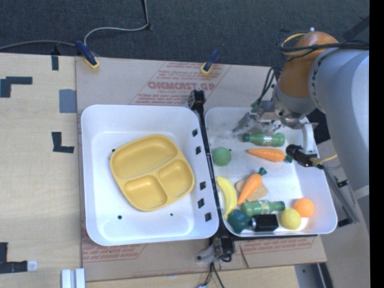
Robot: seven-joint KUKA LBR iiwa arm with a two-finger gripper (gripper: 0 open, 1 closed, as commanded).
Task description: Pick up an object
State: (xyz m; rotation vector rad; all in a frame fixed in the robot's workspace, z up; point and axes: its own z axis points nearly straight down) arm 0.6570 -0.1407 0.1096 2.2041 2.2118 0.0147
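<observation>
The worktop [120, 83] fills most of the frame under brown cardboard. The arm [336, 83] enters at upper right. Two white bins sit side by side: the left bin [96, 161] holds a yellow tray [152, 171] with three compartments, and the right bin [324, 215] holds small toys. The pincer [259, 120] hangs over the right bin's upper part, just above a green bottle [265, 139]; whether it is wide or narrow I cannot tell. Below the bottle lies a carrot [267, 155], with a green ball [222, 156] at its left. Lower down are a banana [227, 195], a second carrot [252, 185], another bottle [263, 207], a lemon [290, 218] and an orange [304, 207].
</observation>
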